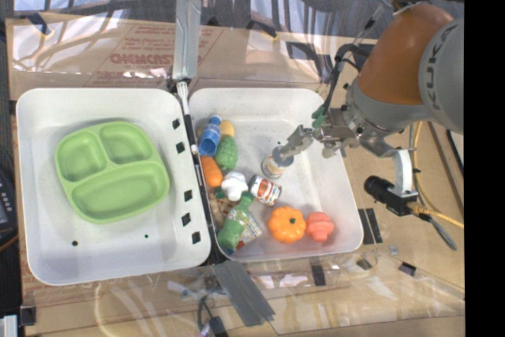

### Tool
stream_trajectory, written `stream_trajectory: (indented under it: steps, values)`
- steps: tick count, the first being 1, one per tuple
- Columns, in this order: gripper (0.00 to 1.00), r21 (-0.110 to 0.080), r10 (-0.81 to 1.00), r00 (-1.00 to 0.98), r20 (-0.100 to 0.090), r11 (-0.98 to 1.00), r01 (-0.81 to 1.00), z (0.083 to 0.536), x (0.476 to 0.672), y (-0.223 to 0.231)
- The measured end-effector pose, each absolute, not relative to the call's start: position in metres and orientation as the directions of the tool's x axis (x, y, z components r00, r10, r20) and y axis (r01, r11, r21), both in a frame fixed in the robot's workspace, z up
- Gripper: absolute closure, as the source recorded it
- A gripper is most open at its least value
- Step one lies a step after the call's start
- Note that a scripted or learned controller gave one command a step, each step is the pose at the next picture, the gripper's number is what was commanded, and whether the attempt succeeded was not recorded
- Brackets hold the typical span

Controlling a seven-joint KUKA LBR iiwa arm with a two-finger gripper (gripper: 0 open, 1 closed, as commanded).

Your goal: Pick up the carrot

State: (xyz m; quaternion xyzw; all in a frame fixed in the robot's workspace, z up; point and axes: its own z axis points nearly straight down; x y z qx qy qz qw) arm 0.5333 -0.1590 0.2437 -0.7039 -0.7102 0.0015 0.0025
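The carrot (210, 170) is a short orange piece lying in the right bin (331, 193), against its left wall beside the divider. A green item (227, 154) touches it from the upper right and a white item (234, 185) lies just below right. My gripper (276, 162) reaches in from the right and hangs low over the middle of that bin, about a hand's width right of the carrot. A small round brownish thing sits right at its tip.
A blue bottle (210, 135) and a yellow piece (227, 127) lie above the carrot. A red-and-white can (266, 190), green bottle (234, 226), orange pumpkin (286, 224) and pink item (319, 226) fill the bin's front. A green divided plate (112, 170) lies in the left bin.
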Motion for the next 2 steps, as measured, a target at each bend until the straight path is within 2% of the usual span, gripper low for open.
stream_trajectory:
  steps: [1, 2]
  values:
    - [0.0, -0.005, 0.968, -0.25, 0.003, 0.25, 0.968, 0.259, 0.518, -0.122]
    - [0.0, -0.005, 0.892, -0.452, 0.005, 0.452, 0.892, 0.141, 0.476, -0.149]
